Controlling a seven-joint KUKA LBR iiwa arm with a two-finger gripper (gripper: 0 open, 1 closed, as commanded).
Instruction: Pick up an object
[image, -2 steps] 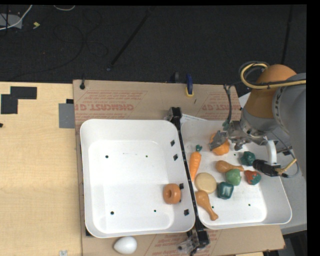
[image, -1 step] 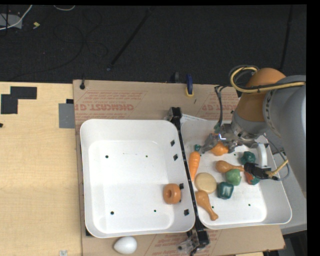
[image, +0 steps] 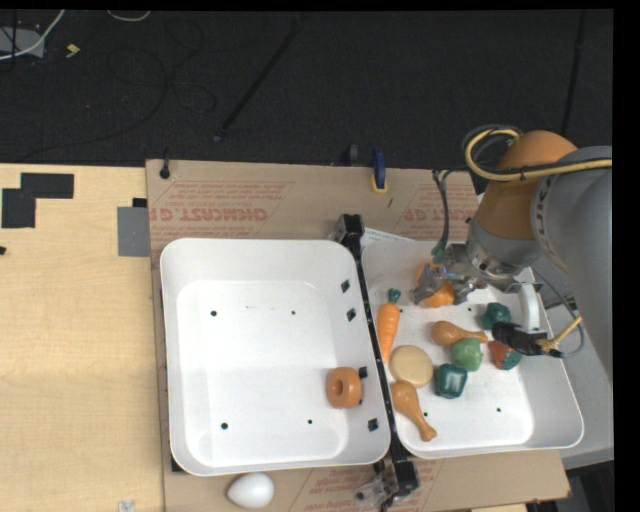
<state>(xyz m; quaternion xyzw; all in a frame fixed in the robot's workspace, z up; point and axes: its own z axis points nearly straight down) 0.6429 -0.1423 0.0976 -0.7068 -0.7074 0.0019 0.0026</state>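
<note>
My claw (image: 440, 282) sits low beside the small orange toy piece (image: 437, 296); grip state: I cannot tell. Nothing lifted; pick pending.

Pale wooden bench (image: 70, 350), topped by a printed cardboard sheet (image: 250, 205). On that sheet, side by side and touching: left white bin (image: 190, 300) and right white bin (image: 550, 420). Near the front edge, just outside the left bin, a white egg (image: 250, 490).

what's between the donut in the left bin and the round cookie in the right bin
The black divider where both bins meet lies between the donut and the cookie in the camera view.
</note>
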